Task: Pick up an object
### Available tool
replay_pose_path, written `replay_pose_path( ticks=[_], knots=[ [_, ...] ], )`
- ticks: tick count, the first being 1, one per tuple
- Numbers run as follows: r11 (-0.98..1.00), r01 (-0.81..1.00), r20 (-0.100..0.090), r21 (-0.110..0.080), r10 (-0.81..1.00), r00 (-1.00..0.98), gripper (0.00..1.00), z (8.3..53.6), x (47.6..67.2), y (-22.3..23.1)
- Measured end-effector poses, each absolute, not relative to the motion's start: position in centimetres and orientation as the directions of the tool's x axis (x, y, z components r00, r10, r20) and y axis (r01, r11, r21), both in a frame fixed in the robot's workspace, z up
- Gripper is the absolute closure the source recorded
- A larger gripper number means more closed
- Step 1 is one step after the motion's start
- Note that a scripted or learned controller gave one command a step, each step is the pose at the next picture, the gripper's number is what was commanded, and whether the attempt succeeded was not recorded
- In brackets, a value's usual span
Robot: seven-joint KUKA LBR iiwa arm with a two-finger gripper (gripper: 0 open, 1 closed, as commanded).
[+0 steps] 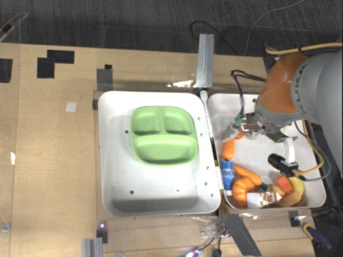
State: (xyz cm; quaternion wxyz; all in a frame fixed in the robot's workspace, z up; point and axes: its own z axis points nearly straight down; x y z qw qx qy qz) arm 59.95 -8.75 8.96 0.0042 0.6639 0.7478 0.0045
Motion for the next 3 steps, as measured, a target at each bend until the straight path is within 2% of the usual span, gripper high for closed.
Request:
replay_pose_path(
  ticks=[1,2,3],
  knots=[
    [0.121,0.993,0.002,0.018,0.993,-0.121,1.0,10.1,60.2,-8.5],
    [0.352,0.936,-0.002,0.004,0.936,-0.352,1.0,15.8,61.7,-9.3],
    [0.346,0.938,0.016,-0.028,0.938,-0.346,1.0,17.9,66.3,-3.4]
  ],
)
